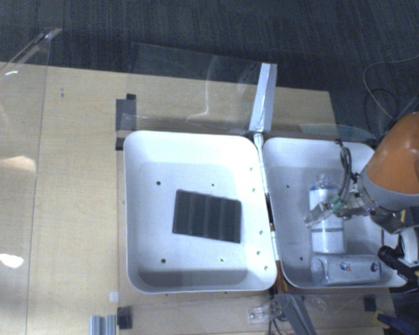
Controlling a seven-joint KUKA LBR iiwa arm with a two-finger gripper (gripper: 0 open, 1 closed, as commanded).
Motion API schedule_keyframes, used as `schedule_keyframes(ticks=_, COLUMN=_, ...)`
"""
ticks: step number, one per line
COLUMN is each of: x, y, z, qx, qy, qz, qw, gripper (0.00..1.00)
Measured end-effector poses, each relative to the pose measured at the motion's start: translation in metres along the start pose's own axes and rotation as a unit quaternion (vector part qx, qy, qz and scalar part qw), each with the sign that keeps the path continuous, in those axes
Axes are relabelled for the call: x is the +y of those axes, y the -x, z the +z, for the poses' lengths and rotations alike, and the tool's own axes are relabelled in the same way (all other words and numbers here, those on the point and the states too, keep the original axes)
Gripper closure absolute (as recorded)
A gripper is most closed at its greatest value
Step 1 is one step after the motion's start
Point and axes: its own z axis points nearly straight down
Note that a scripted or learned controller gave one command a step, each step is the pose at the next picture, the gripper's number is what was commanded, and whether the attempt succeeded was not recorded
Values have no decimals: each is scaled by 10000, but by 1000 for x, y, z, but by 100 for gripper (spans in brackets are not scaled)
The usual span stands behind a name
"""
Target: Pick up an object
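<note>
1. The bench (64, 213) is pale wood under a dark carpeted floor (201, 26); clear screens stand around it, probably to keep things from flying out of the work area.
2. The left bin (144, 161) is white and shallow, with a dark ribbed mat (208, 215) lying flat near its middle, well apart from the walls.
3. The right bin (285, 166) sits touching the left one, so things can go from one to the other over a short rim.
4. The arm (401, 167) reaches in from the right and leans over the right bin, its orange band above the wrist.
5. A clear bottle (326, 215) lies in the right bin, cap end toward the far wall; this looks like the object to pick.
6. A second cylinder (346, 268) lies along the near wall, just beside the bottle's base.
7. The gripper (326, 210) is down at the bottle, close over its upper part. I cannot tell its state; metal and clear plastic blur together, so a grasp is not shown.
</note>
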Motion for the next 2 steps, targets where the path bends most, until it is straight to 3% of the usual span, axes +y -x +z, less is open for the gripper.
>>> schedule_keyframes(ticks=1, x=4, y=-12, z=-75, qx=36, qy=-55, qz=-843, qw=9964, gripper=0)
schedule_keyframes(ticks=2, x=7, y=41, z=34, qx=32, qy=-49, qz=-1461, qw=9893, gripper=0)
